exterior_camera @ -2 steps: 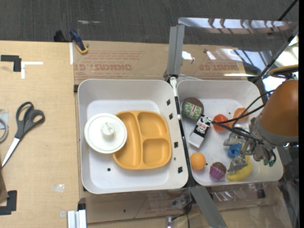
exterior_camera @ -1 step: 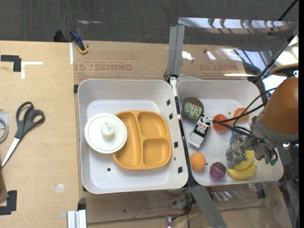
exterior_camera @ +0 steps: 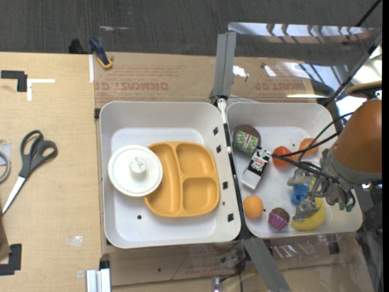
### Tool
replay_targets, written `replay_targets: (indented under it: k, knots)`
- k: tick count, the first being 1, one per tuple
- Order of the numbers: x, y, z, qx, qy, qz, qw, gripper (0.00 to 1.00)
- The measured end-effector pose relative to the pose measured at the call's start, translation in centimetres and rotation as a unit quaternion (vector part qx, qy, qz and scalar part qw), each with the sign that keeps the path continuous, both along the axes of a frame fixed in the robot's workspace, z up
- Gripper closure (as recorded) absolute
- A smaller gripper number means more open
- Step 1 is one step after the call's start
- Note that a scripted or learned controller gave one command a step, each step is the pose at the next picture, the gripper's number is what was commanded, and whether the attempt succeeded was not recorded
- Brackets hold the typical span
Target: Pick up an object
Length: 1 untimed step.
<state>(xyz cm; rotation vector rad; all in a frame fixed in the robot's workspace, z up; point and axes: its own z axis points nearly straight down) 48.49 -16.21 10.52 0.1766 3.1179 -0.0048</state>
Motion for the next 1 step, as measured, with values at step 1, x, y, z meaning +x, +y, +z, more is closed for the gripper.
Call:
replay_targets:
  k: [1]
  knots:
    - [-0.58, 0.00, -1.25, 0.0026, 0.007, -0.057, 0.9984, 0.00]
